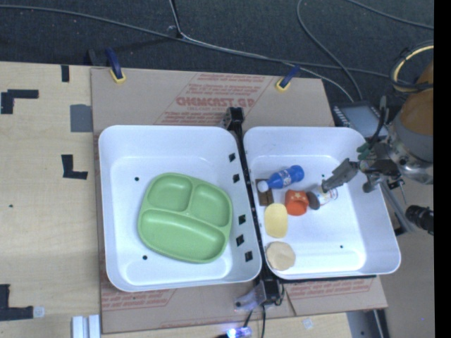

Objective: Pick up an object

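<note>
Held fingers (338,175) spread apart with nothing between them. Hung the gripper (354,180) low over the right bin (352,245), near its far right side, with one finger reaching toward a small dark and silver piece (323,198). Lifted nothing so far, judging by this: closing on an object and raising it left to do. Found in that bin a blue bottle (287,177), an orange-red object (297,203), a yellow object (275,219), a beige round object (280,255) and a small brown block (266,197). Found a green divided plate (186,217) in the left bin (120,146).
</note>
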`<state>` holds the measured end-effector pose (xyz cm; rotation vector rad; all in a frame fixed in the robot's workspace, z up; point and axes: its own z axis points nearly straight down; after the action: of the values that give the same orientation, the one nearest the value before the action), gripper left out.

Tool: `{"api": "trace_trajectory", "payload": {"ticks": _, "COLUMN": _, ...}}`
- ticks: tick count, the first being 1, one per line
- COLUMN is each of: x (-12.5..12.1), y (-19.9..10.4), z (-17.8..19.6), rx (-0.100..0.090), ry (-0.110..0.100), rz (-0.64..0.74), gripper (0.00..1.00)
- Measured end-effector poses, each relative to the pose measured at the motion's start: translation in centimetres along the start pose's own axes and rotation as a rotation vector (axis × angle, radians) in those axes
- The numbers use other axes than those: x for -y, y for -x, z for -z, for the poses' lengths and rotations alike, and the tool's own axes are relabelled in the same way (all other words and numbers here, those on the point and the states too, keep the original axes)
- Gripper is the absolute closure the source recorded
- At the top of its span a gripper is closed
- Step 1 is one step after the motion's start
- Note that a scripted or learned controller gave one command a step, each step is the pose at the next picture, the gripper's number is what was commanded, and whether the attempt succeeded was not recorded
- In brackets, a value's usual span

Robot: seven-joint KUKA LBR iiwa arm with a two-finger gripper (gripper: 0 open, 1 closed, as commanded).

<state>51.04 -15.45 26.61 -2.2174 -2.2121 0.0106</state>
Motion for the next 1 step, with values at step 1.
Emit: {"api": "trace_trajectory", "payload": {"ticks": 1, "x": -0.19, "y": -0.03, "z": 0.53, "rx": 0.002, "ry": 0.010, "rz": 0.004, "gripper": 0.00}}
